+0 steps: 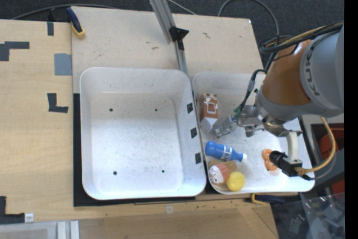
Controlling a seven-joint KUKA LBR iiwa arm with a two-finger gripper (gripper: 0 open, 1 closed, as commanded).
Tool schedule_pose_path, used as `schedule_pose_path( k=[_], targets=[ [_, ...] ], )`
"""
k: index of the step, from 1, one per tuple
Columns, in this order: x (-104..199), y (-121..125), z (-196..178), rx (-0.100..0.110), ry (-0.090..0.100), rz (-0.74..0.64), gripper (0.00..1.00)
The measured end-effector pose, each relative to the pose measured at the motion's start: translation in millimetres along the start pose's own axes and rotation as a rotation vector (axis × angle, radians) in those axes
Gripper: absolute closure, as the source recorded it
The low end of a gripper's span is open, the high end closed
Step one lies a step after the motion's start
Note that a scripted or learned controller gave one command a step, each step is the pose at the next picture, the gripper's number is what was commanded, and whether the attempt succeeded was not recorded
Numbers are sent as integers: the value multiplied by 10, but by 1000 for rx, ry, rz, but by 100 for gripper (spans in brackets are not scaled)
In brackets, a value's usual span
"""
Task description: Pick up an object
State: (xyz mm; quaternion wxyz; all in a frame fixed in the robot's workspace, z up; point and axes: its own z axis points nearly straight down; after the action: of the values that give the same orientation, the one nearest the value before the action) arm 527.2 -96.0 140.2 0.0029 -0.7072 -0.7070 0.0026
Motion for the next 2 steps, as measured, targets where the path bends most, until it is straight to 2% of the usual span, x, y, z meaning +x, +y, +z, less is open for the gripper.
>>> schedule_pose_path(
  k=[1,2],
  targets=[
    [3,0,518,-6,-1,-1,0],
    [10,-1,404,-5,0,-2,100]
  ],
)
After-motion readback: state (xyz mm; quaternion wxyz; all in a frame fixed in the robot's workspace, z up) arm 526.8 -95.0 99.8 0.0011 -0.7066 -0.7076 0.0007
